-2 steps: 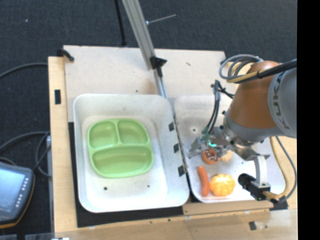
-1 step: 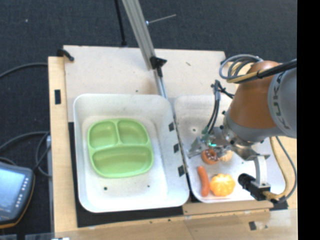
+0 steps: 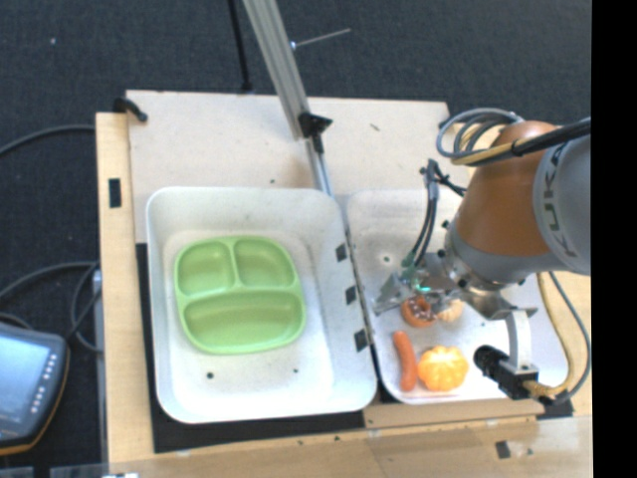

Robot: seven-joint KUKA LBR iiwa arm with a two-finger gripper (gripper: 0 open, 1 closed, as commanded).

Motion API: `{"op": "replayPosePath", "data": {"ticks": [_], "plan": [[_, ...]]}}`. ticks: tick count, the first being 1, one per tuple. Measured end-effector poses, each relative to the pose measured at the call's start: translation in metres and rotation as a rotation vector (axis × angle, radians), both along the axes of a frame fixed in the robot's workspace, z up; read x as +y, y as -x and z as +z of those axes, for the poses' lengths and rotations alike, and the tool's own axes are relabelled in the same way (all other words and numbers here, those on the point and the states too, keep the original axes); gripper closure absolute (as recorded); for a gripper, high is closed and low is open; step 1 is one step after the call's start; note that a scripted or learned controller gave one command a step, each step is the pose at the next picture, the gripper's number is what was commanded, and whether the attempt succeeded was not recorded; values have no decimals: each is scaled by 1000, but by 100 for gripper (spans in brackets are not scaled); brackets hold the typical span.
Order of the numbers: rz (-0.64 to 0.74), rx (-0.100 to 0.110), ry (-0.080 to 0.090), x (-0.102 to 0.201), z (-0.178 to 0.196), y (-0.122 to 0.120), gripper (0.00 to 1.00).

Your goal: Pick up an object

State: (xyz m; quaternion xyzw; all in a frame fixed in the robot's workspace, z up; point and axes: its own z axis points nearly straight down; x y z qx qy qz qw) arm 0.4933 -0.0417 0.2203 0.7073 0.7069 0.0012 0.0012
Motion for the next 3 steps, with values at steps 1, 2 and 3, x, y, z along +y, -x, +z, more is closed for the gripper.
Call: {"op": "replayPosePath", "data": {"ticks": [1,2,3], "plan": [[9,0,-3,64,16,2,0],[-4,-1,4,-6,35,-37,0],[2,3,2,-3,34,-35,0]]}}
